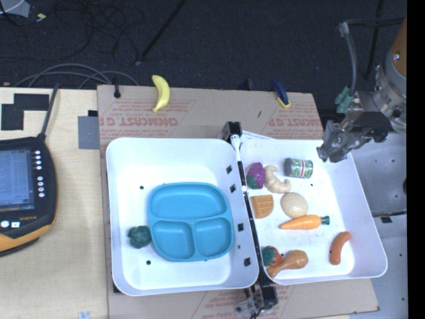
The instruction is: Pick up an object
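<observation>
The right bin (pixel 362 208) holds toy food: a green-labelled can (pixel 299 168), a purple piece (pixel 255 175), a cream peanut-shaped piece (pixel 276 180), a waffle-like orange square (pixel 261 206), a pale egg (pixel 293 204), a carrot (pixel 304 222), a sausage (pixel 339 247) and a tan pear-shaped piece (pixel 290 261). My gripper (pixel 333 149) hangs at the bin's upper right edge, to the right of the can and apart from it. Nothing shows between its fingers.
The left bin (pixel 126 165) carries a blue sectioned plate (pixel 189 219) and a dark green broccoli piece (pixel 139 236). A yellow banana (pixel 160 92) lies on the cardboard behind the bins. A teach pendant (pixel 23 188) rests at far left.
</observation>
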{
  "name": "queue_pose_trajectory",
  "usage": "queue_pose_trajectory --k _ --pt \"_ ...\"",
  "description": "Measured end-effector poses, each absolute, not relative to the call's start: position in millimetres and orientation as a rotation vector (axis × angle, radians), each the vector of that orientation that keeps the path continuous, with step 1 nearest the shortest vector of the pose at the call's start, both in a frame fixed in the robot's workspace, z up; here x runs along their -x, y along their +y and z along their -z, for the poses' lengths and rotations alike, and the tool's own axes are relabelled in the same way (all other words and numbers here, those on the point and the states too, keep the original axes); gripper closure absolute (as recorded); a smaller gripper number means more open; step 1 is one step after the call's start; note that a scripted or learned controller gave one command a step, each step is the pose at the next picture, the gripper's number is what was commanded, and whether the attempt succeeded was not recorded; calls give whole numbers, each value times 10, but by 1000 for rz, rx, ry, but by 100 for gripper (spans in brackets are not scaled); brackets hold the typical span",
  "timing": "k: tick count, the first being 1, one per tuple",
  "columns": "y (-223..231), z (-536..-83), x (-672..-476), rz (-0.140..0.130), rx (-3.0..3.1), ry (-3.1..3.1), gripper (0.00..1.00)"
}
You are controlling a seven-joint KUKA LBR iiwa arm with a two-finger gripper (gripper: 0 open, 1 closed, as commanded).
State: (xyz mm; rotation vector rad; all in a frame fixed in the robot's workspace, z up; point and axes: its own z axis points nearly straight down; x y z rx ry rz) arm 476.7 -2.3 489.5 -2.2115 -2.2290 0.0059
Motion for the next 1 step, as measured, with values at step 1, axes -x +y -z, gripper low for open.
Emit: queue_pose_trajectory --k 1 --pt "908 -4778 -4933 -5 2208 -2229 100"
